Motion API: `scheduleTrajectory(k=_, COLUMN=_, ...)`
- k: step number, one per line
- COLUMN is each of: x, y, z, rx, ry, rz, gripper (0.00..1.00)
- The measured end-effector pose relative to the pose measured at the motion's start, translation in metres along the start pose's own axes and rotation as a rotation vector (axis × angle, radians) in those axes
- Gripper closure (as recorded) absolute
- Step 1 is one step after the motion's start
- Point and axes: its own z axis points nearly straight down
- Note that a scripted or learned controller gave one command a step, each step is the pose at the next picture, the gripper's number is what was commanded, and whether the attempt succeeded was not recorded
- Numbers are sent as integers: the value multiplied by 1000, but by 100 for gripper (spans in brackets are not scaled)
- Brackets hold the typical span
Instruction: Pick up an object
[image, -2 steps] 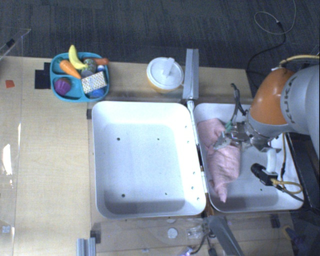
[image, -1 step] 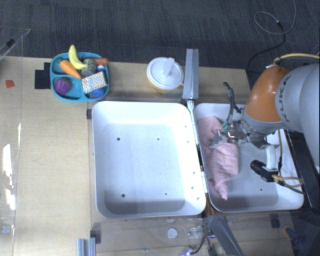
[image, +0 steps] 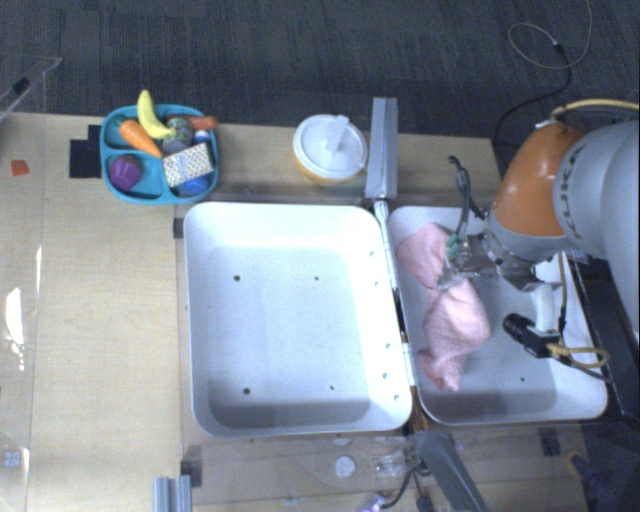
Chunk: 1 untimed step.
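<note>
One fixed camera looks down from above the desk (image: 90, 300) at a slight slant, far enough off to take in both white bins (image: 290, 320) side by side. The arm (image: 560, 190) enters from the right edge.

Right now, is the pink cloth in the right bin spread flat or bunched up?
Bunched up. The pink cloth lies in crumpled lumps along the left side of the right bin, not flat.

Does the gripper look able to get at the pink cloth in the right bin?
Probably yes: the gripper is already down over the pink cloth in the right bin, nothing lying between them.
</note>
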Motion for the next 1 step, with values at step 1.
scheduleTrajectory(k=1, x=31, y=57, z=-82, rx=15, ry=3, rz=-237, gripper=100)
